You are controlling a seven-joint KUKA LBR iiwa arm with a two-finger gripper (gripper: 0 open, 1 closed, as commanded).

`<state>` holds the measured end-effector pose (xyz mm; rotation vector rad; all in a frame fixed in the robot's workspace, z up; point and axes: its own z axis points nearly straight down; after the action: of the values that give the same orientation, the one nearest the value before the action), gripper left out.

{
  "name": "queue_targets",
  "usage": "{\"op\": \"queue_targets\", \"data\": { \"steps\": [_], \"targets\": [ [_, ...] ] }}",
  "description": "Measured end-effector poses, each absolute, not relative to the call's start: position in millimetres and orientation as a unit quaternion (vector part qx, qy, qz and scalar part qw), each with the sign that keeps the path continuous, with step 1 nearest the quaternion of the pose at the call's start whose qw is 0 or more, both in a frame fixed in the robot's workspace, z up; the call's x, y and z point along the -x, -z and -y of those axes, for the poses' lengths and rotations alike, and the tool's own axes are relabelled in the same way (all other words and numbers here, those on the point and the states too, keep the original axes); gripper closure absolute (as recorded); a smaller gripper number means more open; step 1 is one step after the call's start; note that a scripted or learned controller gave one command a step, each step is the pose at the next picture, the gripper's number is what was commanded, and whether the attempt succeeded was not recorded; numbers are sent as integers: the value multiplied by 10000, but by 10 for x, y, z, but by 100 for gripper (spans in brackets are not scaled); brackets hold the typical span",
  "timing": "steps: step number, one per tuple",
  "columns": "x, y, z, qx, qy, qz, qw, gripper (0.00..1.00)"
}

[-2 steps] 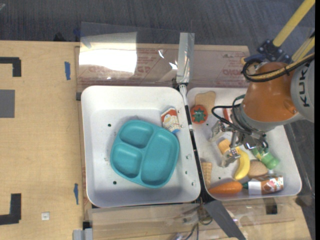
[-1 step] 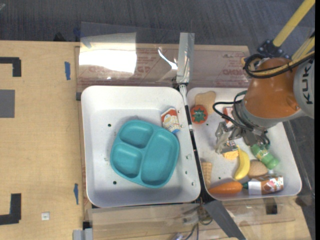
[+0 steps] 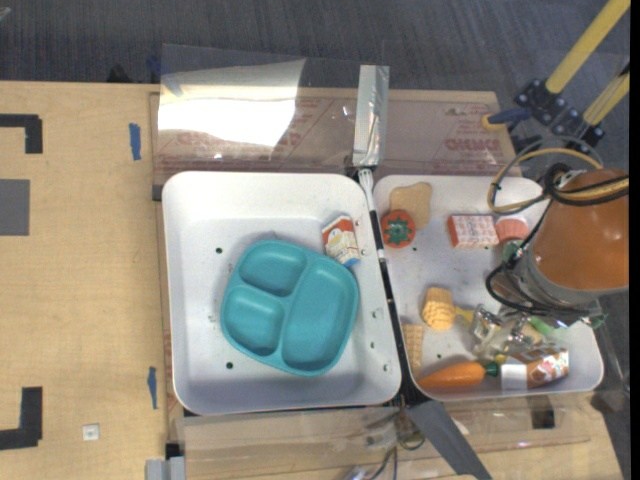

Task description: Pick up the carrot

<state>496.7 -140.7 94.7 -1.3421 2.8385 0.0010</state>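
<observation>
The carrot is orange with a green stub at its right end. It lies flat along the front wall of the right bin. My gripper hangs low over the right bin, just above and to the right of the carrot's green end. It sits under the arm's orange band. Nothing shows in its grasp, and the carrot rests on the bin floor apart from it.
Around the gripper lie a yellow corn piece, a ridged yellow piece and a labelled bottle. Farther back are a tomato, a tan slice and a pink box. The left bin holds a teal divided plate and a small carton.
</observation>
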Motion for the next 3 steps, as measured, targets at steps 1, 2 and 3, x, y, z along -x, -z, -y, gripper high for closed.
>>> {"op": "queue_targets", "data": {
  "steps": [1, 2, 3],
  "targets": [
    [-4971, -946, 1395, 4280, -7, -9038, 16, 0],
    [-5314, -907, 961, 4240, 39, -9056, 71, 0],
    [-6171, -894, 973, 2942, 5, -9557, 57, 0]
  ]
}}
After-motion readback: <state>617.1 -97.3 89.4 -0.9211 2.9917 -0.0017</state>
